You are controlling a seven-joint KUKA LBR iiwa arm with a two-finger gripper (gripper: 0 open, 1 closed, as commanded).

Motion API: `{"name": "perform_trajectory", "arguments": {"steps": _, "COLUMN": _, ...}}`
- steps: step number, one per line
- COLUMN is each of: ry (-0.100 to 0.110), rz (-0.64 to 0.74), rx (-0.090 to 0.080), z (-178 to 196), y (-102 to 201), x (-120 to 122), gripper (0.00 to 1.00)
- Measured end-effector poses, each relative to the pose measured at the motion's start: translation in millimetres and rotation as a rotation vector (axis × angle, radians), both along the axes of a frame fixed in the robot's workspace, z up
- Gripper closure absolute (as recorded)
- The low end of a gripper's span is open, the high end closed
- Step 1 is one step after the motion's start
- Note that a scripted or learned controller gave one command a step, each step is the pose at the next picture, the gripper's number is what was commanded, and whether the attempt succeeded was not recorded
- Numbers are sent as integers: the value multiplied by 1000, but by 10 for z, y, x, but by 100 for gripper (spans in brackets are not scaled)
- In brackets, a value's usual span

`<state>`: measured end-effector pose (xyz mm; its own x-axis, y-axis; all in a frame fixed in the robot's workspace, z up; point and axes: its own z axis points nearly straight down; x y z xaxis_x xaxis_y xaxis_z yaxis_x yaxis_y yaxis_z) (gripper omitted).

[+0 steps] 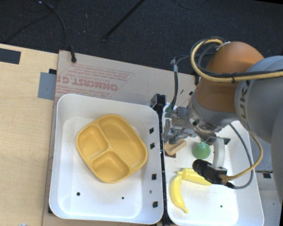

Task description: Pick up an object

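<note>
1. Your claw (174, 133) hangs low in the right bin (225, 207), in its far left part, close to the wall it shares with the left bin (65, 198). From this slant you cannot tell whether the claw is released or clenched, and you see nothing plainly gripped in it.
2. Just on the near side of the claw you find a small tan block (175, 147), lying tilted on the bin floor against that left wall. It sits at the claw's tip, but you cannot tell whether the two touch.
3. To the right of the block, a little apart from it, you see a green ball (202, 150) on the bin floor, under the wrist.
4. Nearer to you lies a yellow banana (177, 192), curved, its length running from far to near along the left half of the right bin. It is well clear of the claw.
5. The grey arm (273, 98) comes in from the right over the right bin, its orange band (233, 60) above the wrist.
6. In the left bin you have a yellow divided plate (111, 147) with three compartments, lying flat near the middle.
7. Both bins rest on a cardboard sheet (94, 76) on the wooden bench (5, 142).
</note>
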<state>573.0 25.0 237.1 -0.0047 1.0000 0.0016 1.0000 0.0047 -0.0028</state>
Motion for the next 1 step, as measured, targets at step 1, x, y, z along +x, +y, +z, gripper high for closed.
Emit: {"name": "perform_trajectory", "arguments": {"steps": 1, "ry": 2, "rz": -1, "rx": -1, "z": -167, "y": 521, "x": 59, "gripper": 100}}
